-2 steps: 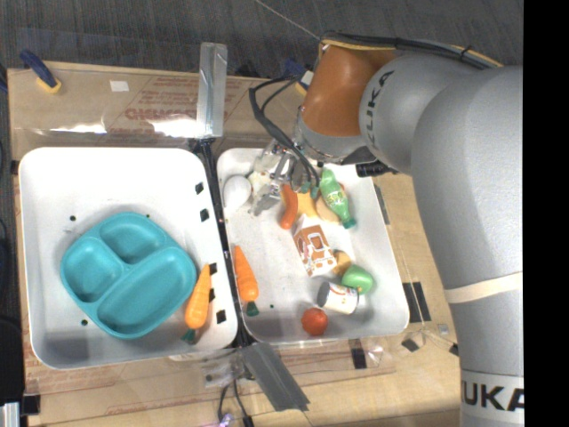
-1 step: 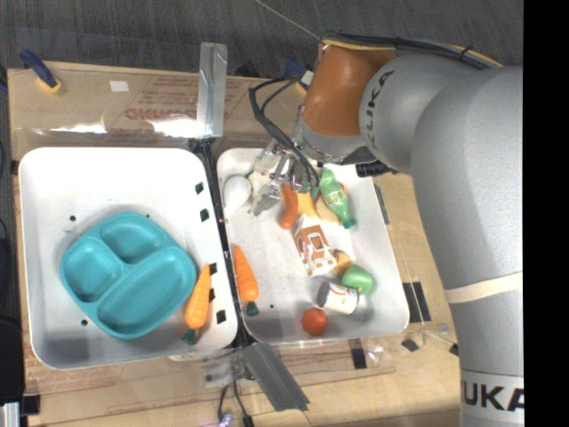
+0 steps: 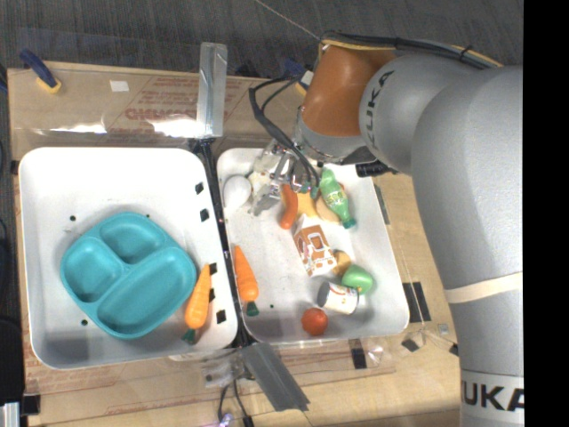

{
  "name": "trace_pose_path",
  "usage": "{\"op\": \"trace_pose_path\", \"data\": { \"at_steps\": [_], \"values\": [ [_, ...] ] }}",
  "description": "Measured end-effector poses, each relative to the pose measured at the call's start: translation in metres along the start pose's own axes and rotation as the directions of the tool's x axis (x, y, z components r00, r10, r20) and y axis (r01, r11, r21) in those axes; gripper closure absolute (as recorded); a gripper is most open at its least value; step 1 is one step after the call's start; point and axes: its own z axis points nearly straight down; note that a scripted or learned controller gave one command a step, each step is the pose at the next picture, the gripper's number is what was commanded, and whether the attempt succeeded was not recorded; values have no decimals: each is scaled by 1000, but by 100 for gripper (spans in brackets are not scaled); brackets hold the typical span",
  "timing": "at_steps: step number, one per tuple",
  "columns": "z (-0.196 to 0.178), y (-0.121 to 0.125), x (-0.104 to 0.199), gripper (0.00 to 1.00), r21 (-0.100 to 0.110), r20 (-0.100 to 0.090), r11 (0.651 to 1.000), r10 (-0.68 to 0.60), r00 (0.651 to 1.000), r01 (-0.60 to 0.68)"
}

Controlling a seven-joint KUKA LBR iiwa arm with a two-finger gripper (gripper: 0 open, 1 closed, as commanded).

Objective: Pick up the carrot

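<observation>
Carrot (image 3: 244,277): orange, tapered, dark green stem end.

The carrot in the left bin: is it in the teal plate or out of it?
Out. The carrot lies on the left bin's white floor, against the teal plate's right rim, near the divider.

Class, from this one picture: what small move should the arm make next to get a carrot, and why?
Probably lower a little onto the carrot just below the gripper in the right bin. The gripper hovers over that bin's upper left, nearest this carrot.
</observation>
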Motion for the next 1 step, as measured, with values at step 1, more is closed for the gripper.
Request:
{"op": "trace_pose_path", "data": {
  "at_steps": [1],
  "values": [
    [0, 0, 0, 0, 0, 0, 1000, 0, 1000, 0]
  ]
}}
